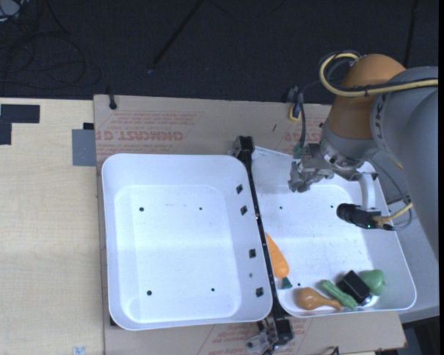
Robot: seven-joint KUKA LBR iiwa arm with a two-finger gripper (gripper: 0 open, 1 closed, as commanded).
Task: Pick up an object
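Gripper (302, 177) sits over the back part of the right bin (388, 261), near its far rim. Can't tell its state from this angle; nothing visible in its grasp. Grey arm (411, 139) comes in from the right, orange band (359, 98) just above the wrist, yellow cable loop (333, 69) at the top of it. A black cable piece (355, 214) hangs off the arm over the right side of the bin.

Right bin contents, all bunched at the near end, well apart from the gripper:
- orange carrot-shaped object (277, 256) lying against the left wall, by the divider (255, 220)
- tan gourd-shaped object (314, 299) at the near rim
- green elongated object (337, 293) just right of the tan one, touching or nearly so
- black block (353, 286) lying on top of the green things
- round green object (373, 279) just beside the black block, toward the right corner

Rest of the right bin floor under the gripper is bare white.

Left bin (118, 257): plain white floor with a few small dark dots. Black clips along the divider between the two bins.

Both bins sit on a cardboard sheet (177, 128) with red print, on a light wooden bench (37, 235).
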